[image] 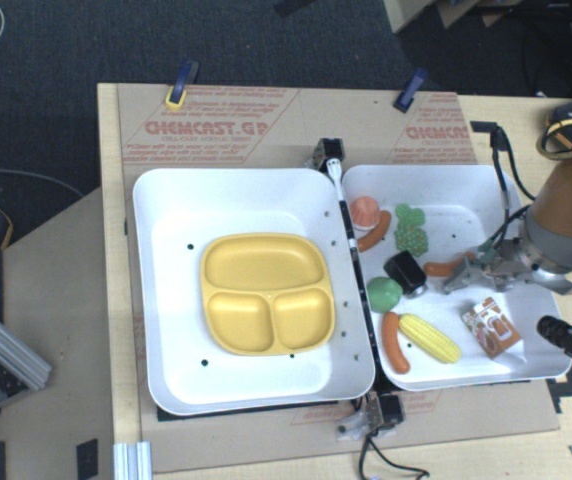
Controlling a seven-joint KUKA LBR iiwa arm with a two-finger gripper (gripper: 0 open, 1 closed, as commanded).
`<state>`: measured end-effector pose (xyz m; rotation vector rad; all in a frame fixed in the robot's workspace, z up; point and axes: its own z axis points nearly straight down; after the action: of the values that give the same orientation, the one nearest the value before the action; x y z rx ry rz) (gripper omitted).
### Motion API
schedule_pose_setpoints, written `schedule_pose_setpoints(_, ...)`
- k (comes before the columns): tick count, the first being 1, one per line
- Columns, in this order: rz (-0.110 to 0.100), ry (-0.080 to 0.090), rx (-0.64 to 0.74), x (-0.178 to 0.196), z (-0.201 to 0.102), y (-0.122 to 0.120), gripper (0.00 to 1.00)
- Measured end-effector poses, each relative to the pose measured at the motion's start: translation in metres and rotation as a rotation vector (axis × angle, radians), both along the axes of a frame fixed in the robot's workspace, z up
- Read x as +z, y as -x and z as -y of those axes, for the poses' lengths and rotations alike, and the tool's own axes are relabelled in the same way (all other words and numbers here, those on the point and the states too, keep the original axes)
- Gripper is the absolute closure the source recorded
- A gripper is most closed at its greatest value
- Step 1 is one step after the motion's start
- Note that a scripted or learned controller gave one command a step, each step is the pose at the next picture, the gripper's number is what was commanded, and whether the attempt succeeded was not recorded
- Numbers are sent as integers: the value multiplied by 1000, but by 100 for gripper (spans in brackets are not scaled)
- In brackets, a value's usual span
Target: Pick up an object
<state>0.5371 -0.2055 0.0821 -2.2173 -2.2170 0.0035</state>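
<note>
The gripper (463, 275) hangs low in the right bin (446, 190) near the black block (404, 270); its opening is indiscernible

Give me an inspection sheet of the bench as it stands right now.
Surface: cardboard-covered bench bearing two white bins, left bin and right bin, side by side.
Job's things: in the right bin, corn cob, two sausages, broccoli, green ball, black block, snack packet.
Clutter: yellow divided tray in the left bin.
Gripper: gripper low over the right bin, near the black block; nothing seen held.
Cables: black cable along the right bin's far side; wires at the front edge.
Surroundings: dark carpet; clamps on the far edge.
</note>
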Motion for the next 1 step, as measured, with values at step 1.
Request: schedule_pose_setpoints(1, 6, 3, -1, 13, 1, -1, 100)
